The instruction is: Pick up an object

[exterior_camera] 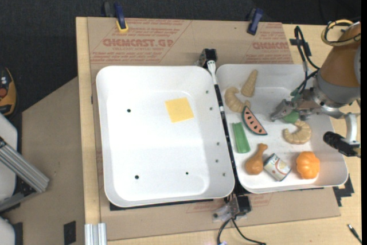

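Over in the left bin (pixel 114 123) lies a lone yellow square (pixel 179 109). The right bin (pixel 338 172) is crowded: a cone (pixel 249 84), a pale pastry (pixel 234 100), a watermelon slice (pixel 253 121), a green stick (pixel 240 137), a drumstick (pixel 256 159), a small can (pixel 277 167) and a pumpkin (pixel 307 164). The gripper (pixel 285 112) hangs low over a green piece (pixel 293 118), just above the croissant (pixel 297 133); whether it grips anything I cannot tell

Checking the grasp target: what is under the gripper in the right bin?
A small green object peeks out beneath the gripper, just above the croissant. The gripper covers most of it, so its shape and identity are unclear.
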`<state>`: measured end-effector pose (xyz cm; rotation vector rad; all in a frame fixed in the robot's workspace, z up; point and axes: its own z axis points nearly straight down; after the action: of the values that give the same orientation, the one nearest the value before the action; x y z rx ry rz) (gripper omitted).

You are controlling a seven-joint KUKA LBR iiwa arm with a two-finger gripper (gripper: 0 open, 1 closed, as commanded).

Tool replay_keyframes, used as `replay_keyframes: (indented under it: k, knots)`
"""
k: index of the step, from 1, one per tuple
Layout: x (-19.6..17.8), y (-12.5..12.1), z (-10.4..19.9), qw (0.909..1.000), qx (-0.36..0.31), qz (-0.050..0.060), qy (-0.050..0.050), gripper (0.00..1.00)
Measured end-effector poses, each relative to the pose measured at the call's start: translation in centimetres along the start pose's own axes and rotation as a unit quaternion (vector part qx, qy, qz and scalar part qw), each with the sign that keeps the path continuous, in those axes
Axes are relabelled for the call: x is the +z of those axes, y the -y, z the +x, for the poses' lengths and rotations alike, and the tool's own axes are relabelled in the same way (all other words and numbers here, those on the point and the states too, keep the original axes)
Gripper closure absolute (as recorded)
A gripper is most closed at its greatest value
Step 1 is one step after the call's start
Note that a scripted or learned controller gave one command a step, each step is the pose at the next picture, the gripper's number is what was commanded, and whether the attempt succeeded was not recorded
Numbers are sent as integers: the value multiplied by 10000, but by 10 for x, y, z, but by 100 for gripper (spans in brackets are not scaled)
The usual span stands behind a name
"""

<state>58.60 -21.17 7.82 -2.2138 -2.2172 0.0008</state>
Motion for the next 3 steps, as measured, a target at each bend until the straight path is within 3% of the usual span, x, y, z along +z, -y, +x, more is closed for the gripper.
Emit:
replay_keyframes:
  k: [1,2,3]
  knots:
    - [-18,-1,-2,10000,3,-41,32,100]
    - [-77,-61,46,10000,-30,-86,33,100]
    - [-128,5,90,10000,-6,-23,12,100]
